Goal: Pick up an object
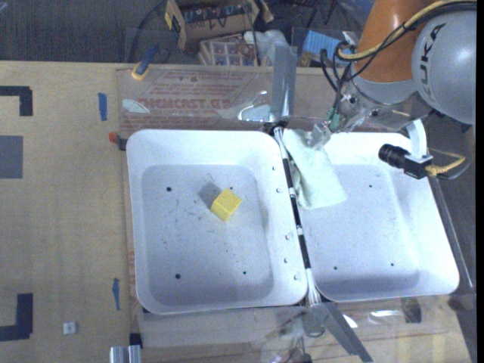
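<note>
Between pinched fingers of the gripper [324,131], pale cloth [316,176] hanging over right bin [393,271].

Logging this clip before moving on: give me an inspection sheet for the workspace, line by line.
Surface: wooden bench bearing left bin and right bin, side by side.
Job's things: yellow block in left bin; pale cloth draped at right bin's inner edge.
Clutter: nothing seen in the bins beyond these.
End effector: at the cloth's top corner; grip unclear.
Cables: yellow and black cables along the arm.
Surroundings: cardboard box behind the bench.
</note>
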`<state>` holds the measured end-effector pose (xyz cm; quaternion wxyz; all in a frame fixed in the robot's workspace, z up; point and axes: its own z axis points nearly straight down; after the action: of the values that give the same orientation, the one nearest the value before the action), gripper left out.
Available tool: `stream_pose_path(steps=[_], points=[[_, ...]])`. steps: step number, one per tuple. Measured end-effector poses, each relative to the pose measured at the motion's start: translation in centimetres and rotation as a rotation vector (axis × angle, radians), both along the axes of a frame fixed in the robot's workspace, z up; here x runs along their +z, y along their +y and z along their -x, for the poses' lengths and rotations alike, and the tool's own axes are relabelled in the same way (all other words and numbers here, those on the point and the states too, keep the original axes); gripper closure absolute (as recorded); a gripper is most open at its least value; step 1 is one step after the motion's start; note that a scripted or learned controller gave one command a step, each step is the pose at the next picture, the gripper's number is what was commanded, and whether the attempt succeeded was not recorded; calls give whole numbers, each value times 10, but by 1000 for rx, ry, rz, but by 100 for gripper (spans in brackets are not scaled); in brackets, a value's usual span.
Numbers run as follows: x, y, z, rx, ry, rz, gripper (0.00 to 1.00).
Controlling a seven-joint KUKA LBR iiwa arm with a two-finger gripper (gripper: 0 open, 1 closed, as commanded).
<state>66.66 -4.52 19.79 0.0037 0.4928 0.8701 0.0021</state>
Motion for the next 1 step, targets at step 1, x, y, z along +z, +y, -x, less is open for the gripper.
stream_pose_path(steps=[1], points=[[20,85,-1,32,2,1,100]])
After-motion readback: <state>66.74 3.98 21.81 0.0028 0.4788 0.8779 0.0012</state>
